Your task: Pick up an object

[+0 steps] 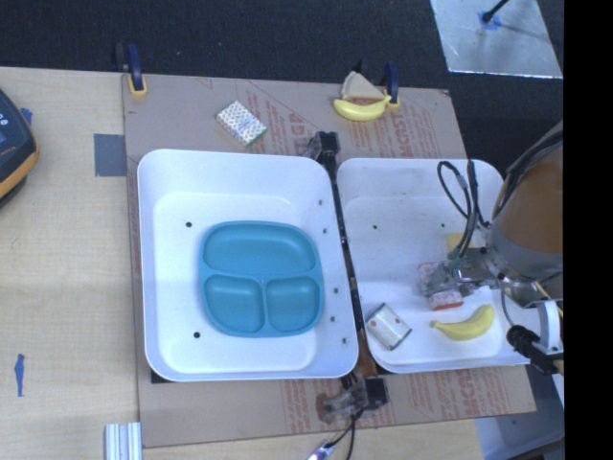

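While the arm (525, 220) reaches in from the right of the frame, its end effector (442, 281) sits low in the right bin (402, 185), right over a small red-and-white object (447, 301) in the lower right part of the frame. Whether it is wide, narrow or closed on anything cannot be told from this angle; the wrist hides the tips. Just below lies a yellow banana (466, 324), and to its left, apart from it, a small grey-and-white box (388, 326) near the bin's lower left corner. The left bin (163, 257) carries a blue divided plate (261, 278). On the surface above the bins sit a second banana (360, 108) and a patterned packet (240, 122). As a judgement, the approach looks done, but nothing is lifted: closing, securing and raising an object remain.
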Action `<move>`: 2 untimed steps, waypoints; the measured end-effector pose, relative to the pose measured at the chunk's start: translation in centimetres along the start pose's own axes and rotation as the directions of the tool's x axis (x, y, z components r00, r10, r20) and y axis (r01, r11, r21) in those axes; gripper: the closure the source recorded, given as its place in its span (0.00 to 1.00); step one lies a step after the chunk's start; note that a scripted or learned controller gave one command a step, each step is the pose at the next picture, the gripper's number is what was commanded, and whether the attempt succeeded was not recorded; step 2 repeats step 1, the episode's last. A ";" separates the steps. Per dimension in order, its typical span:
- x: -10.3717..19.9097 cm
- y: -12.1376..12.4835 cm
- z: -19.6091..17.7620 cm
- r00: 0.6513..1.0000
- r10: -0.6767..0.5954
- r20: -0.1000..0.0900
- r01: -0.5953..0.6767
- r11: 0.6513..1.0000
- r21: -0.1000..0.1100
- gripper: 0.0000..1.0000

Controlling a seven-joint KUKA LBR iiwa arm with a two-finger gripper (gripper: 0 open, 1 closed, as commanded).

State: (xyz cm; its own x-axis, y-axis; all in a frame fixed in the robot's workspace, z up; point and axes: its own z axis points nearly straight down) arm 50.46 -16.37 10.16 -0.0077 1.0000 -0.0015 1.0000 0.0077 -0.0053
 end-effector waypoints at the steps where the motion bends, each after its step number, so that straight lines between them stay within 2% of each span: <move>1: 7.9 7.9 -9.1 1.000 0.003 -0.002 -0.003 1.000 -0.004 1.00; 2: 7.9 7.9 -9.1 1.000 0.003 -0.002 -0.003 1.000 -0.004 1.00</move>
